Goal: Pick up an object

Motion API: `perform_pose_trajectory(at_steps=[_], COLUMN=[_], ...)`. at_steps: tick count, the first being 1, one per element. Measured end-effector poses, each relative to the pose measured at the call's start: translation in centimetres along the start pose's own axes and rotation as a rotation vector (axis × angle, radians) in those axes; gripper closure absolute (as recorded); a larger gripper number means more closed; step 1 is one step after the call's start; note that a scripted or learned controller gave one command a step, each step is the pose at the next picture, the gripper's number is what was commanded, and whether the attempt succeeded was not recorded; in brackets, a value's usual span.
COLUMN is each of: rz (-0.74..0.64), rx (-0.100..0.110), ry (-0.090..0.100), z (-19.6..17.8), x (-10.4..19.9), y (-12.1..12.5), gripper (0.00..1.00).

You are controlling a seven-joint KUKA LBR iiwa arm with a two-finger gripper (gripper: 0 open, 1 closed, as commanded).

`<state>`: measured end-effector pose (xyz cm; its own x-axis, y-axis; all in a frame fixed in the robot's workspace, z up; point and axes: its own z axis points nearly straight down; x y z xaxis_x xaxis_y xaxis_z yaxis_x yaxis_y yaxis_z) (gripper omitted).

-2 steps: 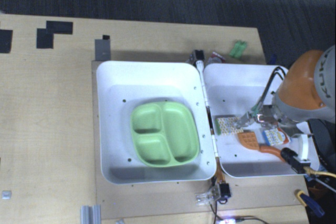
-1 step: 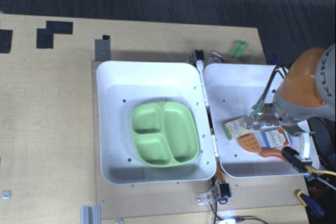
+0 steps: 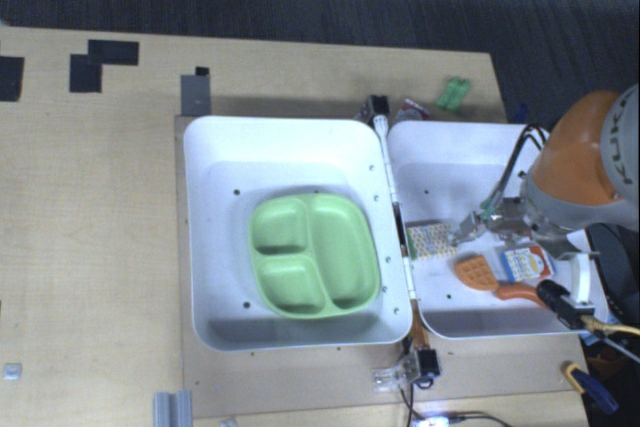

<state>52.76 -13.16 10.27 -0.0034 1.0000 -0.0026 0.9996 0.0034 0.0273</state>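
Observation:
The right bin (image 3: 450,150) holds a small patterned packet (image 3: 430,239) against its left wall, an orange waffle-like toy with a handle (image 3: 482,274) near the front, and a blue and white packet (image 3: 521,263) beside it. My gripper (image 3: 484,225) hangs low over the middle of this bin, just above the orange toy and to the right of the patterned packet. The arm's orange band (image 3: 585,155) rises behind it and hides the bin's right side. The view shows nothing gripped.
The left bin (image 3: 215,215) holds a green divided plate (image 3: 313,253). A green object (image 3: 453,94) lies on the bench behind the right bin. Cables and connectors (image 3: 415,370) sit at the bins' front edge.

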Motion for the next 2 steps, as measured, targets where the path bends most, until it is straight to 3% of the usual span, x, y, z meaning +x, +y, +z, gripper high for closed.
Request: perform_pose_trajectory(at_steps=[1,2], rz=[0.002,0.002], rx=[0.016,0.011], ry=[-0.001,-0.002], z=[1.5,0.4], x=[2.3,2.3], y=[-3.8,-3.6], gripper=[0.0,1.0])
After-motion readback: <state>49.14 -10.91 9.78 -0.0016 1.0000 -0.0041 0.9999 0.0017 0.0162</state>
